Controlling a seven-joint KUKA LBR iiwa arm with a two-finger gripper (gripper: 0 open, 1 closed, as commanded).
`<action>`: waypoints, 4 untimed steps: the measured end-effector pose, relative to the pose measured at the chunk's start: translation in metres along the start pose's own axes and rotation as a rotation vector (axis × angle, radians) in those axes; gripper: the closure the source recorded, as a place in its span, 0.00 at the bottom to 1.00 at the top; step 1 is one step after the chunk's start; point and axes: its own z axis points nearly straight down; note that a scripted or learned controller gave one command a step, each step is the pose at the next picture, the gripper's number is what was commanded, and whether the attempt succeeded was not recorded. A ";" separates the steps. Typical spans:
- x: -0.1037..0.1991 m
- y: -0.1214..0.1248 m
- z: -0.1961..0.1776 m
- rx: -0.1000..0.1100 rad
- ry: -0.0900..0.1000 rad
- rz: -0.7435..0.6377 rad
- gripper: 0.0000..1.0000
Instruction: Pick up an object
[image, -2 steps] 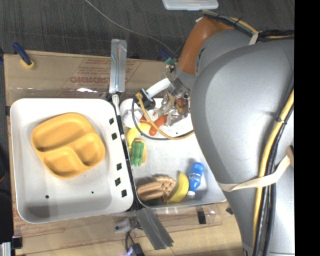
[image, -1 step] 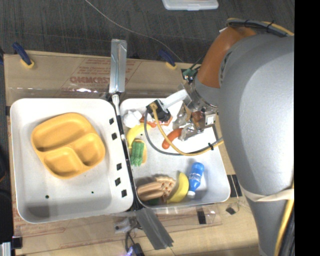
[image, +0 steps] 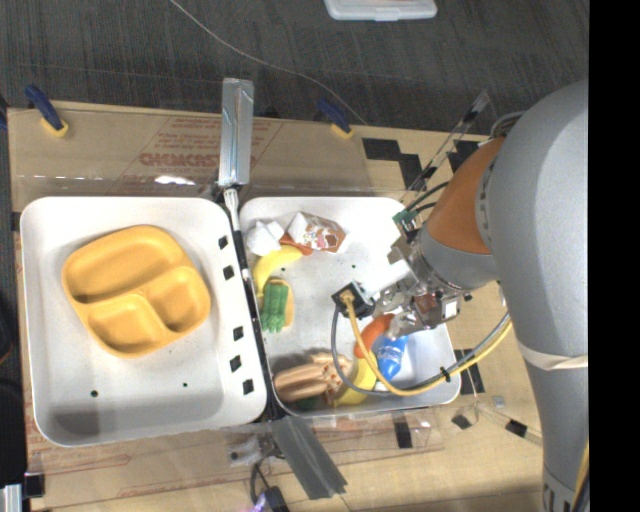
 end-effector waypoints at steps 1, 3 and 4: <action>-0.028 -0.031 -0.088 -0.002 0.012 0.057 1.00; -0.016 0.014 0.009 0.003 -0.002 -0.035 1.00; -0.013 0.013 -0.002 0.003 0.000 -0.043 1.00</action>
